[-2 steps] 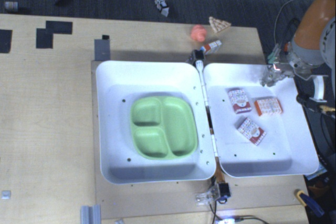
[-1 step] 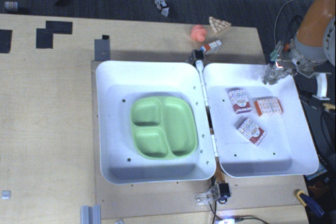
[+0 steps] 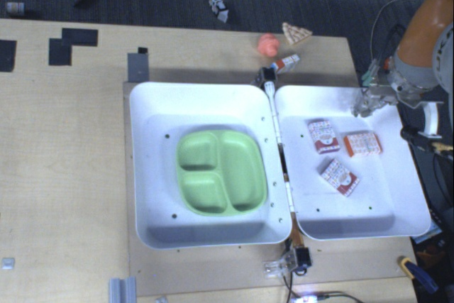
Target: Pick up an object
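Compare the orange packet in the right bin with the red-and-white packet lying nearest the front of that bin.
The orange packet is mostly orange, while the front packet is white with red at one end. The orange packet lies nearly square to the right bin; the front packet lies slanted. The orange packet sits farther back and nearer the gripper. Both are small, flat, rectangular and untouched.

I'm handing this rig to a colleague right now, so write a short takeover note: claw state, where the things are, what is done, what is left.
Claw: over the far right corner of the right bin, nothing seen between its fingers; open or shut cannot be told.
Things: three small packets lie in the right bin, a red-and-white one, an orange one beside it, and another red-and-white one nearer the camera. A green divided tray sits in the left bin.
Done: nothing picked up yet.
Left: lower onto one packet, grasp it, lift it.
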Robot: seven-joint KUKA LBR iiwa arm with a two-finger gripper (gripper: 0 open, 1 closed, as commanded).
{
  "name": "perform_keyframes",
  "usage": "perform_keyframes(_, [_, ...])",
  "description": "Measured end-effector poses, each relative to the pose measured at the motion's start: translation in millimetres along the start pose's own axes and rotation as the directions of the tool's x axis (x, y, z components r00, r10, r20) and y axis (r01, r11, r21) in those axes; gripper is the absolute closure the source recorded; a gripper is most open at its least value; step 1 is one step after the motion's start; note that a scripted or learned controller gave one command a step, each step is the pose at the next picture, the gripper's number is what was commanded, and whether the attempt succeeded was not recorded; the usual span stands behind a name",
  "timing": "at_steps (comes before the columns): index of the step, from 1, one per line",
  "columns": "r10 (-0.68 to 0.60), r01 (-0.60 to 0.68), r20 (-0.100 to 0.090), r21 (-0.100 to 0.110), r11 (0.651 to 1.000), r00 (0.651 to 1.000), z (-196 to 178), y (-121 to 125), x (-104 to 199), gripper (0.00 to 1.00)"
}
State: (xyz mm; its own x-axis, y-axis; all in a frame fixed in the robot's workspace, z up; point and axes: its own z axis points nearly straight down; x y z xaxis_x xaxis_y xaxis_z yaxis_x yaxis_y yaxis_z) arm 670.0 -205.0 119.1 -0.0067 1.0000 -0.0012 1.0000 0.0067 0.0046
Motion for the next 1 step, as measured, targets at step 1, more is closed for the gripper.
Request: perform_keyframes(1, [0.001,-0.001,0.001,-0.003,1.0,1.0,-52.0,0.7,-0.8,1.0])
